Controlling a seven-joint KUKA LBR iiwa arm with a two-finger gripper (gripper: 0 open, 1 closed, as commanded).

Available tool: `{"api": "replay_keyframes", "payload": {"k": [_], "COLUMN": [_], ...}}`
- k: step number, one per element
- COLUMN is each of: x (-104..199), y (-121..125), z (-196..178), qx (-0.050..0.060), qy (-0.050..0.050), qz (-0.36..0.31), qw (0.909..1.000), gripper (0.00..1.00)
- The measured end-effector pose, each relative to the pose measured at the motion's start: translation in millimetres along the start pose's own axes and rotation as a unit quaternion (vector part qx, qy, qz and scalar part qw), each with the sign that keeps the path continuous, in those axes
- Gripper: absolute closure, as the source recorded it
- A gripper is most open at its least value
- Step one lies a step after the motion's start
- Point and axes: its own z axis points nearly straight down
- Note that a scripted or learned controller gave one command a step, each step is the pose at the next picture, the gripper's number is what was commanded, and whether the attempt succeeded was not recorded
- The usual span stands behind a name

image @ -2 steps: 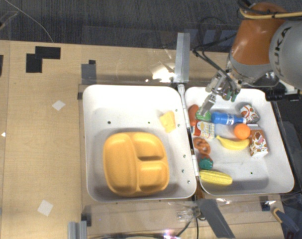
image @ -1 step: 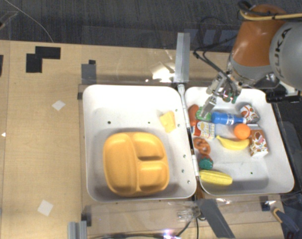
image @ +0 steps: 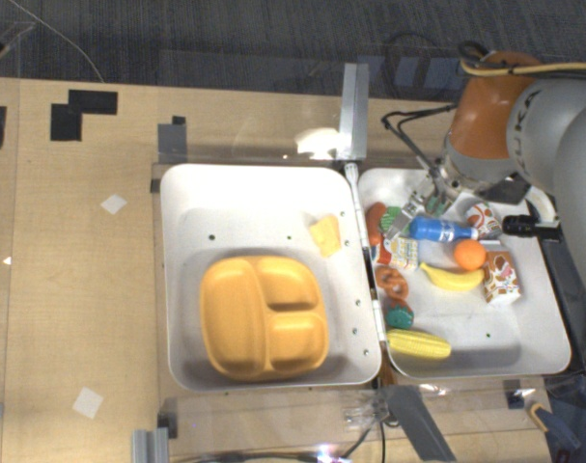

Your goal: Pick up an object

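My gripper point(image: 414, 210) is low over the back left part of the right bin point(image: 539, 350), below the orange wrist band point(image: 486, 114). It hangs right by a blue bottle point(image: 443, 230) lying on its side and a red sausage-like piece point(image: 375, 222). Close by are a small printed packet point(image: 402, 253), an orange ball point(image: 469, 255), a banana point(image: 452, 279) and a small carton point(image: 502, 277). Further forward lie a red ring-shaped piece point(image: 391, 282), a green item point(image: 400, 313) and a corn cob point(image: 418, 343). Nothing visibly sits between the gripper's tips.
The left bin point(image: 191, 201) holds a yellow divided plate point(image: 264, 313) at the front and a small yellow wedge point(image: 324, 235) near the right wall. A metal post point(image: 354, 114) stands behind the wall between the bins. Cables point(image: 408, 128) run behind the right bin.
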Motion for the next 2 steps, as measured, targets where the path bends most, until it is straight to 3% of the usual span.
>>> {"api": "replay_keyframes", "payload": {"k": [1, 2], "x": [-15, -17], "y": [-12, -7], "z": [10, -5], "qx": [-0.001, -0.006], "qy": [-0.001, -0.006], "qz": [0.297, 0.291], "qw": [0.9550, 0.9566], "gripper": [0.00, 1.00]}}
